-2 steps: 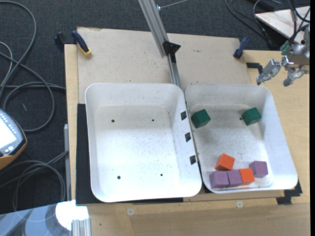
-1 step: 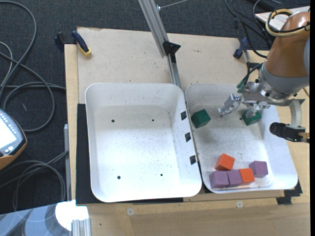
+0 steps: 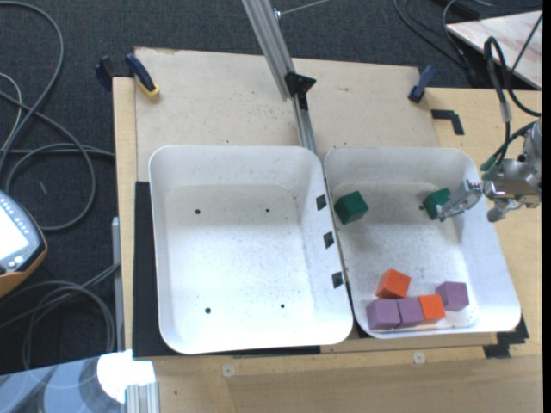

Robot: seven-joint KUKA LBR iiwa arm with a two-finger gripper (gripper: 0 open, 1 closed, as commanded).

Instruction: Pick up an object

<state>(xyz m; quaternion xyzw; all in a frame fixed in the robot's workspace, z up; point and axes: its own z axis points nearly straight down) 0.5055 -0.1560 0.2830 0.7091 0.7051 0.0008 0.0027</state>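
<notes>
Gripper (image 3: 449,205) reaching in from the right over the right bin (image 3: 482,256), fingers pinching a small green block (image 3: 437,201) w/ it lifted nr the far wall. Second green cube (image 3: 350,206) sitting by the divider.

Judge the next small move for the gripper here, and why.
Probably a short, slow lift straight up. The gripper sits over the right bin with a small green block at its fingertips, apart from the other blocks. Whether the block is truly clamped is unclear, so lifting would test the grasp.
</notes>
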